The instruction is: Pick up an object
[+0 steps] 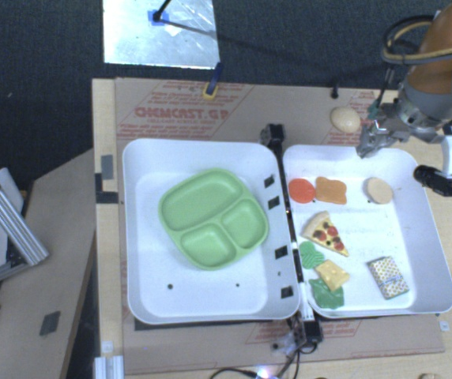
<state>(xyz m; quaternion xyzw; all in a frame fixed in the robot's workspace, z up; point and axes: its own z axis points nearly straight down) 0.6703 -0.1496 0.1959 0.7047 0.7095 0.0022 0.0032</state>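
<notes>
One round cracker (pixel 379 190) lies in the right bin (pixel 431 235), nearest the claw (pixel 367 146), just below it toward the bin's middle. Whether the claw grips anything, I cannot tell.

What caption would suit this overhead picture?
Robot hand hovers at the rim of the right bin of toy food; green tray in the left.

Single fixed camera above the bench (pixel 210 101), looking down at a slant. Both white bins (pixel 143 212) sit side by side mid-frame, fully in view from moderate distance. Arm (pixel 447 46) enters at upper right, dark floor beyond the bench's far edge.
</notes>
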